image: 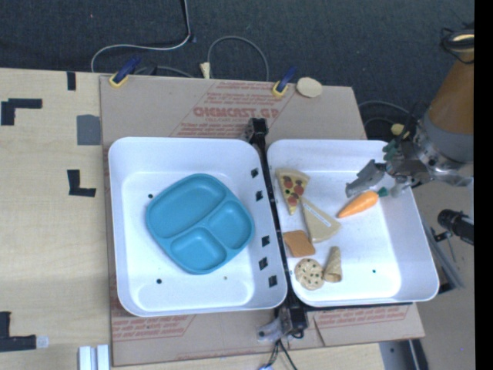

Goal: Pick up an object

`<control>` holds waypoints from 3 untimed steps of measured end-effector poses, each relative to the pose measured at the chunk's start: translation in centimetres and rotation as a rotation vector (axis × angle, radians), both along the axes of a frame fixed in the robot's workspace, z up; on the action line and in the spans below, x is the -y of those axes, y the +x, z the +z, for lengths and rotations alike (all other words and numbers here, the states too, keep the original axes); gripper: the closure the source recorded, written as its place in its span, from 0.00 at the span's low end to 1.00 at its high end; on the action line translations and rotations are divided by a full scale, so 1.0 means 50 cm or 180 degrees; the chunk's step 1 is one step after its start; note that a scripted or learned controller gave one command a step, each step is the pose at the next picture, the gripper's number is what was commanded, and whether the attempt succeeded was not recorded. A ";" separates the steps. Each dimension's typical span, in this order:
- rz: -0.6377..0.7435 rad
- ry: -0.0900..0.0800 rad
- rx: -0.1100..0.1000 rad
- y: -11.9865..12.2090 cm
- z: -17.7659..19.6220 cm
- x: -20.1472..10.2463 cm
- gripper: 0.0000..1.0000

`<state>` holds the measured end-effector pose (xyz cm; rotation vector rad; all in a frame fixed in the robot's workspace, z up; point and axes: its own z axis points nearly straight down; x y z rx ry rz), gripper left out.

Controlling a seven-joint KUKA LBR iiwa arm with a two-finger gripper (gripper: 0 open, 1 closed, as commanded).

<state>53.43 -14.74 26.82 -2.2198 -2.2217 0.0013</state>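
From my station I see the fingers point(368, 182) spread open above the right bin point(389, 280), their tips just above and left of the toy carrot point(359, 203), which lies on the bin floor ungripped. Further left in that bin lie a pizza slice point(293, 189), a pale wedge point(319, 223), a brown square piece point(298, 243), a cookie point(309, 273) and a cone point(333, 265). The left bin point(131, 160) holds 1 blue divided plate point(200, 222), and both bins sit on the cardboard-covered surface point(223, 106).

Grey arm point(451, 141) with orange band, grey metal end effector point(368, 182)
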 end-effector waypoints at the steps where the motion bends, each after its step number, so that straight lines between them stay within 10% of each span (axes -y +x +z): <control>1: -0.0008 -0.0007 0.0005 -0.104 -0.378 -0.025 0.00; 2: -0.0009 -0.0013 0.0021 -0.098 -0.343 -0.022 1.00; 3: 0.0035 -0.0001 0.0047 0.099 -0.156 -0.176 1.00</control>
